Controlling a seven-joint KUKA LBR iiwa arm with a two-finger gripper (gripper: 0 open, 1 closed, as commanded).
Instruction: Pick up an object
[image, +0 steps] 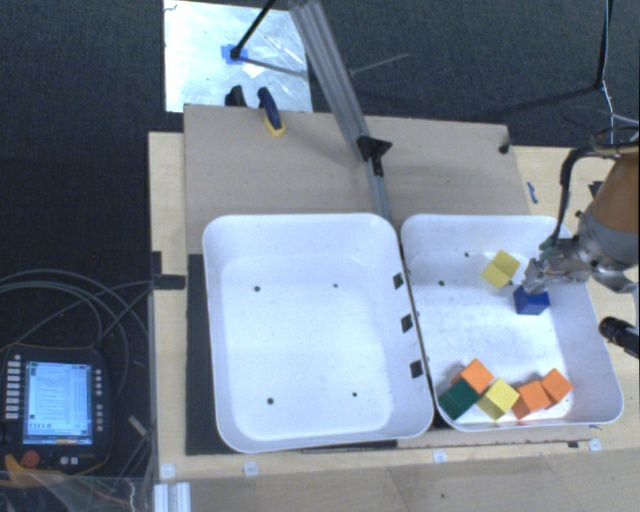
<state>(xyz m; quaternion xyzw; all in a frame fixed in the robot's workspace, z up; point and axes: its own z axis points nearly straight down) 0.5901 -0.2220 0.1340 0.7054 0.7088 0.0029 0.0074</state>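
White right bin (590, 340) lies under my claw (540, 281); blue cube (532, 301) sits directly beneath, yellow cube (501, 269) just beside. Finger spread: cannot tell.

No legible txt; pendant screen (49, 403) shows lines, too small to read.

From my station I see the grey KUKA arm's rounded wrist housing (612, 240) topped by a broad orange band (617, 192). A thin dark cable (566, 190) loops along its left side, and a small black rounded fitting (620, 334) juts out lower down. The pale metallic two-finger gripper (540, 278) looks blocky and blurred to me.
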